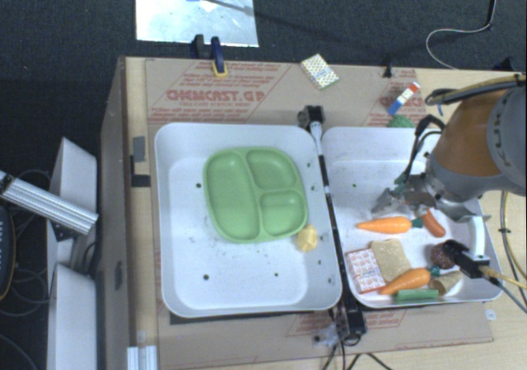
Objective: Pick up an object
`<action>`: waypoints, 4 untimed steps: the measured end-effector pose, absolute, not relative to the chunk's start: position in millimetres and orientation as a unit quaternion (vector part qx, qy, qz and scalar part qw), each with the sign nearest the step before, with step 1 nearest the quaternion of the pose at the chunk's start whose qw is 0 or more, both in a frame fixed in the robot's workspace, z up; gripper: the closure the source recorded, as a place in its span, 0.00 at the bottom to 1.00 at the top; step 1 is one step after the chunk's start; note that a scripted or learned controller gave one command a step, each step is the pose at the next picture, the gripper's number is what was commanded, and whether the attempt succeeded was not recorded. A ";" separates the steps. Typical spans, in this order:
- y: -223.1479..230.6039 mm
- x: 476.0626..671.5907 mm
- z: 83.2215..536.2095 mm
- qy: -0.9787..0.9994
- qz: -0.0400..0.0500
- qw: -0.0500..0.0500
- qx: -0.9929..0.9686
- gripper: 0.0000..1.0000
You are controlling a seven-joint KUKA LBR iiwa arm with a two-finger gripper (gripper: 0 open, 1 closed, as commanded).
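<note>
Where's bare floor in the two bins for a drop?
Left bin: a bare band all round the green divided plate, widest along the near wall, but for the yellow piece. Right bin: bare far-left patch above the carrot; near half crowded with toy food under the hand.

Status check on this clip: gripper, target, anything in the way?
Gripper low in right bin, just above the upper carrot. Nothing seen held. Second carrot and food pieces crowd close.

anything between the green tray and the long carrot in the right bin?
Camera view: a small yellow piece beside the green divided tray, then the bins' divider, then bare floor up to the carrot.
</note>
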State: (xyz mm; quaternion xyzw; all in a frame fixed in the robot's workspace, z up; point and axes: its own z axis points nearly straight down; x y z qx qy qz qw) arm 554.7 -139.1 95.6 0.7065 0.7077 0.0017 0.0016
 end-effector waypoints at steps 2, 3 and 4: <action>-132.8 602.8 95.4 0.709 0.002 0.002 0.705 1.00; -132.8 602.8 95.3 0.709 0.002 0.002 0.705 0.00; -132.7 603.8 106.1 0.710 0.003 0.003 0.704 1.00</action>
